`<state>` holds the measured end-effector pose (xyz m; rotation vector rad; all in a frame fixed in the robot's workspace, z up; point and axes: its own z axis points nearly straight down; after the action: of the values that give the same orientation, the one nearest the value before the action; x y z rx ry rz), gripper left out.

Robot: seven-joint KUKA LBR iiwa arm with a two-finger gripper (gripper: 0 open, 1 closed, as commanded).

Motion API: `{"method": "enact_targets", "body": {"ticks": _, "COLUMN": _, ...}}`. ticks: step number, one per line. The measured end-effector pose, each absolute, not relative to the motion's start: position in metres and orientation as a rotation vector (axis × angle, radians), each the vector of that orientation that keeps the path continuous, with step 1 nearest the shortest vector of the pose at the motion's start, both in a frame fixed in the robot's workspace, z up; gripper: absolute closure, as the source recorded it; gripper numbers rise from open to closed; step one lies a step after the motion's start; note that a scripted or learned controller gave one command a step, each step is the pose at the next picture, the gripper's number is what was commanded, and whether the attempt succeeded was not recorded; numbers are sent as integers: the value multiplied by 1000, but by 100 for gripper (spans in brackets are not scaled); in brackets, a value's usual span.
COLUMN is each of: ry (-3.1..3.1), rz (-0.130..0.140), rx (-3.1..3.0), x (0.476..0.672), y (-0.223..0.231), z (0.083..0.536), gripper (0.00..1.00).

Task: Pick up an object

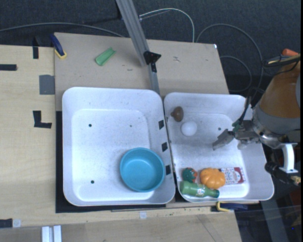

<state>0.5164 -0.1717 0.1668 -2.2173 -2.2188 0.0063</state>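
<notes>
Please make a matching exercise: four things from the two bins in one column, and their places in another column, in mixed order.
Things:
1. blue bowl
2. white ball
3. brown object
4. orange object

Places:
A. right bin, near its front edge
B. left bin, front right corner
C. right bin, far left corner
D. right bin, just in front of the brown object

Pairs: 1-B, 2-D, 3-C, 4-A

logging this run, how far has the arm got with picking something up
Nothing looks picked yet. The pincer hovers over the right bin, with nothing visibly between its tips. The white ball, brown lump, orange toy and green bottle all lie in that bin. Grasp and lift remain.
</notes>
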Motion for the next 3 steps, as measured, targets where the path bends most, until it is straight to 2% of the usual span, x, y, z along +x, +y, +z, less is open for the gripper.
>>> {"method": "enact_targets", "body": {"ticks": 2, "ry": -2223, "rz": 3, "rx": -2221, "x": 521, "y": -170, "z": 88, "gripper": 0}}
{"method": "enact_targets", "body": {"ticks": 3, "ry": -2223, "rz": 1, "rx": -2217, "x": 521, "y": -170, "z": 99, "gripper": 100}}
